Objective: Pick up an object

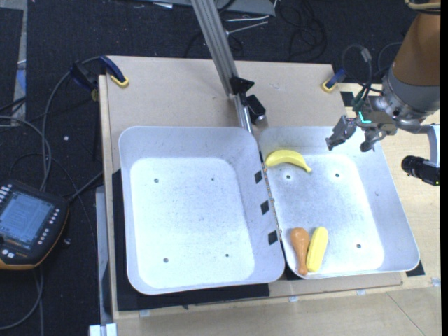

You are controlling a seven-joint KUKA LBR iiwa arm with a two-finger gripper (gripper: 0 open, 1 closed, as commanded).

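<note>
Two-finger gripper seen spread apart, nothing clamped, above right white bin's far edge. Curved yellow plastic banana (nearest target) near divider; miss judged likely, rim collision possible.

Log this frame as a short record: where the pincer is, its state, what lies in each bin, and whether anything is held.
pincer position: pincer above the far edge of the right bin
pincer state: open, nothing between the fingers
right bin contents: banana at the far left corner; orange carrot-like piece and yellow piece side by side at the near edge
left bin contents: no objects visible
task status: not yet picked up
</note>
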